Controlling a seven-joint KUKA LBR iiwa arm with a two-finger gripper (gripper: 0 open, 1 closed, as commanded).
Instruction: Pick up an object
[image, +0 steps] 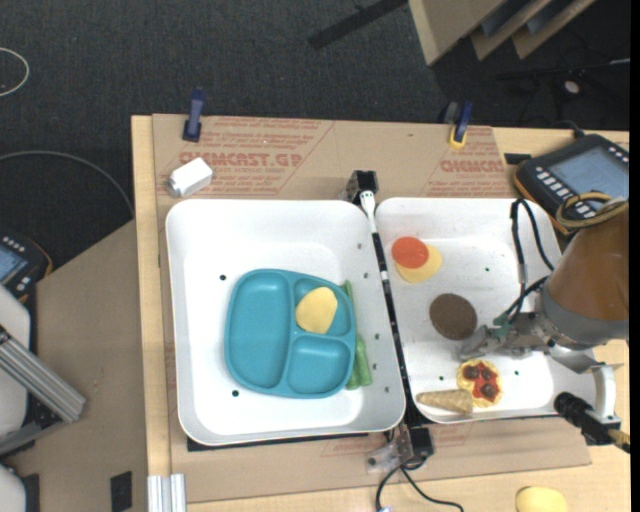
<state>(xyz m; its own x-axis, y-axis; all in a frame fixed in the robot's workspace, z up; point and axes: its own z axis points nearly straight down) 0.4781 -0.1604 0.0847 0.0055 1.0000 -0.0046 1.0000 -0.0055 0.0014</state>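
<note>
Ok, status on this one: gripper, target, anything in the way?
Gripper low in right bin, nothing held. Pizza just below it. Brown disc alongside.

Two white bins sit side by side on a brown bench (300, 160). The left bin (200, 300) holds a blue tray (265, 340) with three parts. A yellow lump (317, 310) lies in the tray's top right part. A green thing (357, 365) lies along the tray's right side. The right bin (470, 225) holds an orange and yellow toy (412, 255) near the top, a brown round thing (453, 315) in the middle, and a small pizza toy (479, 380) and a cone (445, 402) near the bottom. The arm (590, 285) comes in from the right. Its gripper (480, 343) is low in the right bin, between the brown round thing and the pizza toy.
</note>
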